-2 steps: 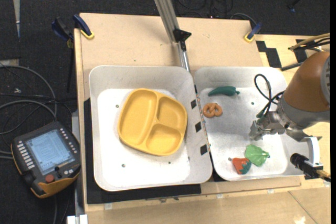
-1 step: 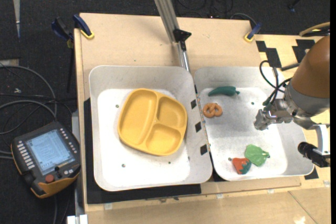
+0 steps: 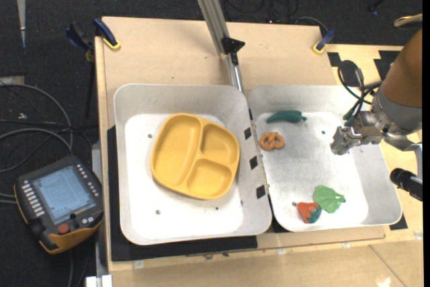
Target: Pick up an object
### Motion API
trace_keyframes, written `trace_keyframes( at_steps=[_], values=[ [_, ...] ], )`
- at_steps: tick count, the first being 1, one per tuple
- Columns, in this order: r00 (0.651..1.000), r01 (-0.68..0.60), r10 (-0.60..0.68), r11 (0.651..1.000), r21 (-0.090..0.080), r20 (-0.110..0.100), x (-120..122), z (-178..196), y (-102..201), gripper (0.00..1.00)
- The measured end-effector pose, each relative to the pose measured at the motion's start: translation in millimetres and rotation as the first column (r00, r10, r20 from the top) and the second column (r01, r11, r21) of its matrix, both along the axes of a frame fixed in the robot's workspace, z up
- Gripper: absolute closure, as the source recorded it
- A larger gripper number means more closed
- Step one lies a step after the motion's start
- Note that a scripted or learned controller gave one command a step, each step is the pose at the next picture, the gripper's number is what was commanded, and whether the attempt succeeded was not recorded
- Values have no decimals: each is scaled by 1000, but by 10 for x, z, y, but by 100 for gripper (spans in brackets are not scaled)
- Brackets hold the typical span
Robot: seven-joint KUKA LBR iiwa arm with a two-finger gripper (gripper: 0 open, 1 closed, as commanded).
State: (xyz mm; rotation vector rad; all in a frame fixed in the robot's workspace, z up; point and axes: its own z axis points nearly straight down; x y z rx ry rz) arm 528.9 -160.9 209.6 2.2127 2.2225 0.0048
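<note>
Nothing had yet been lifted. Pincer point(image 3: 340, 143) hung over the right bin point(image 3: 376, 212), toward its right side; whether it was open or closed I could not tell. Candidates lay apart on that bin's smooth white floor: a green pepper-shaped toy point(image 3: 286, 117) at the far side, a knotted brown pretzel point(image 3: 272, 140) just nearer, and a crinkled green leaf point(image 3: 328, 198) touching a red-orange piece point(image 3: 308, 212) near the front. A glossy yellow divided plate point(image 3: 195, 155) sat in the left bin point(image 3: 134, 144).

Most of the arm point(image 3: 406, 87) is cut off by the right edge. The red thing point(image 3: 308, 212) is partly hidden under the green thing point(image 3: 328, 199). What these two are cannot be told.
</note>
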Motion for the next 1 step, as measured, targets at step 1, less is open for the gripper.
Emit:
trace_keyframes(
  at_steps=[1],
  values=[
    [1000, 1, -1, 1000, 1, -3, 10, 147, 2, 100]
  ],
)
